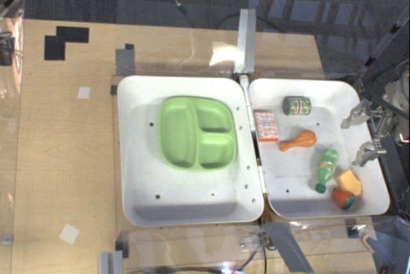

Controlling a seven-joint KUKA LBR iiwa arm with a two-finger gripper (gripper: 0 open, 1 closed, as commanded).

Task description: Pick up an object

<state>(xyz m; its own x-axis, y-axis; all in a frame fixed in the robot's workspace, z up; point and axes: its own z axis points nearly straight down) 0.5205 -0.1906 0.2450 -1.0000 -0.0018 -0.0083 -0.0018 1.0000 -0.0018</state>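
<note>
Right bin holds bottle just left of end effector.

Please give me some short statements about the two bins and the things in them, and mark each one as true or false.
1. The green divided plate lies in the left bin. True.
2. The green bottle stands upright in the left bin. False: it lies on its side in the right bin.
3. The small can lies near the far edge of the right bin. True.
4. The gripper holds the orange drumstick. False: the drumstick lies apart from the gripper, on the bin floor, and nothing is between the fingers.
5. The red and white packet lies beside the wall between the bins. True.
</note>
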